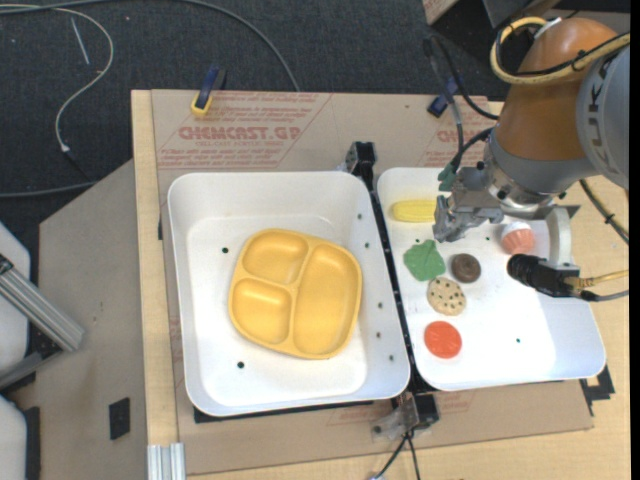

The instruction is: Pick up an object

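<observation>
Camera view: jaws, state unclear, hover just above green piece (424,260).

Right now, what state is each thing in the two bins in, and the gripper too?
Yellow tray: lying flat in left bin, right side up.
Yellow piece: lying in right bin.
Green piece: lying loose.
Brown disc: flat.
Cookie: flat.
Red disc: flat.
Gripper: above green piece.

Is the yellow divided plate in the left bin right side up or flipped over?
Right side up. The yellow plate lies flat on the left bin's floor with its three compartments facing up, nothing in them.
</observation>
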`<state>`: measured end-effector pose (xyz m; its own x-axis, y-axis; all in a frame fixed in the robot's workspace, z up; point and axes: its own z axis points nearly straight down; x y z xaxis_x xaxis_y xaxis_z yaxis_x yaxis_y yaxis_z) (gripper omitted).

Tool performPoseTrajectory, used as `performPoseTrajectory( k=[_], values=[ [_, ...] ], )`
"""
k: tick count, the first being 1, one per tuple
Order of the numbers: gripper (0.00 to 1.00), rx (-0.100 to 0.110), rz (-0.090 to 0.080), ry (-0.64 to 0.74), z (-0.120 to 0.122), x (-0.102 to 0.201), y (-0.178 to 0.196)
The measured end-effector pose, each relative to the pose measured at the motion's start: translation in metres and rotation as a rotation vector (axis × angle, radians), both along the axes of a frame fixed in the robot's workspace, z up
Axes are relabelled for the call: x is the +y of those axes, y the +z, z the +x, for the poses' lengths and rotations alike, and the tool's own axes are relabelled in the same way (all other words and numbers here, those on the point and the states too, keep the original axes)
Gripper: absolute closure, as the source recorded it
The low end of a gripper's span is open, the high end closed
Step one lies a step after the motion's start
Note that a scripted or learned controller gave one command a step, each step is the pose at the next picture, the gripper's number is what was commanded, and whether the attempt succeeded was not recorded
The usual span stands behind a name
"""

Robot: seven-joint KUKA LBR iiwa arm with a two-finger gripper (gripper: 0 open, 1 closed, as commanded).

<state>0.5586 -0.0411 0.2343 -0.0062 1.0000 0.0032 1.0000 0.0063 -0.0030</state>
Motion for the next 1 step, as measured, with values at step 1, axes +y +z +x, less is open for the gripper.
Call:
performPoseTrajectory(
  k=[1],
  values=[
    [1.0, -0.004, -0.001, 0.0, 0.0069, 0.047, 0.0048]
  ],
)
